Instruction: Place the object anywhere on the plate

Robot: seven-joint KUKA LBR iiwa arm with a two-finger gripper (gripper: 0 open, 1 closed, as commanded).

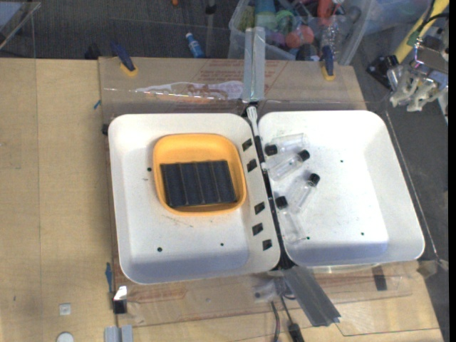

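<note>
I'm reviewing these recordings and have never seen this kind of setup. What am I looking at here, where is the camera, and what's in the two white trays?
This is one picture from a camera fixed above a workbench, looking down at a slant. Two shallow white bins sit side by side on the bench. The left bin holds an orange plate with a dark ribbed insert lying in it. The right bin holds several small clear vials with black caps, clustered near its left wall, close to the divide between the bins. These look like the objects meant to go onto the plate; none is on it yet. A robot arm does the work, reaching in from the right; some pale hardware shows at the upper right edge, too unclear to tell if it is the arm. Behind the bench stands a clear tub of colourful items.
</note>
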